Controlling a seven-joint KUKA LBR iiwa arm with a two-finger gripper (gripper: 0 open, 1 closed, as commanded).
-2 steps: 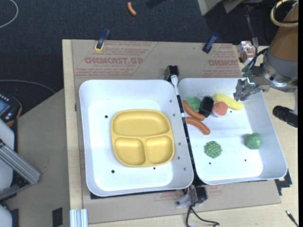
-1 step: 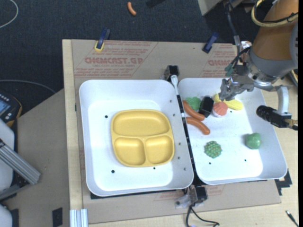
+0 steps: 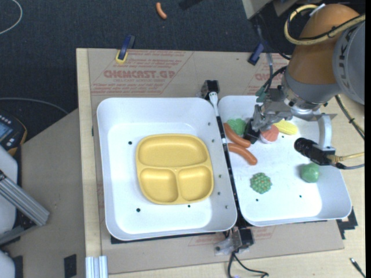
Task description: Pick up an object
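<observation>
The gripper hangs low in the right bin, just beside a red-and-white toy; its finger state cannot be told.

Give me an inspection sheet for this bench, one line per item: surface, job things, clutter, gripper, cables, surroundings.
Surface: two white bins side by side, left bin and right bin, on a brown board.
Job's things: in the right bin, two orange sausages, a bumpy green ball, a smooth green piece, a yellow piece and a red and white piece.
Clutter: yellow divided tray in the left bin.
Gripper: gripper low over the right bin's far left; finger state unclear.
Cables: yellow cable looped above the arm.
Surroundings: dark floor, small orange piece lying on it.
</observation>
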